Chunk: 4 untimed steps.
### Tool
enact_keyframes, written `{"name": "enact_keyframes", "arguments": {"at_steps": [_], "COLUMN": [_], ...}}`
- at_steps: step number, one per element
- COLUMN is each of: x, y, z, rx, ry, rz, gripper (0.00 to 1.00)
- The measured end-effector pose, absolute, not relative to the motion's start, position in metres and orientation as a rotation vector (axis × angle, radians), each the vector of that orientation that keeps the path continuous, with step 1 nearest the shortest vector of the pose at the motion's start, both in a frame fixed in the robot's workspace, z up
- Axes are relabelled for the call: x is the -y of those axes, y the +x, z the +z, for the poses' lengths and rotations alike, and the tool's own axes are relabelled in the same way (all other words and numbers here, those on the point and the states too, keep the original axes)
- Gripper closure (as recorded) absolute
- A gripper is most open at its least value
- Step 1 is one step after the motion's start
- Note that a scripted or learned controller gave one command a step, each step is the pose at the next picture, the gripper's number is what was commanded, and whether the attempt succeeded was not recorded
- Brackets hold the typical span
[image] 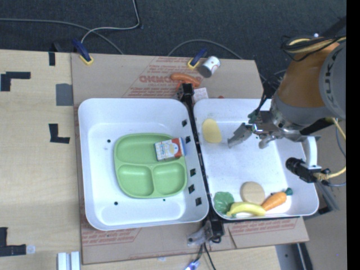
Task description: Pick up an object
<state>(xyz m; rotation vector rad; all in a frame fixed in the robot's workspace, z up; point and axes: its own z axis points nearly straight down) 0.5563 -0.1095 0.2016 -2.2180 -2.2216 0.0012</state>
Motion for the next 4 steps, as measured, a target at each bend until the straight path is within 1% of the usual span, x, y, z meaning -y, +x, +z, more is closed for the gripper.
{"name": "enact_keyframes", "arguments": {"at_steps": [1,2,3,4], "x": [0.098,0.102,0.094,0.098], "y": [0.598,0.662,0.652,0.656], "z": [0.086,0.086,0.086,0.086], "rx": [2.226,2.225,2.224,2.224], "ry": [-2.222,-2.222,-2.223,-2.220], "rz": [-0.005,-0.002,0.001,0.001], "gripper": [0.00,0.00,0.00,0.00]}}
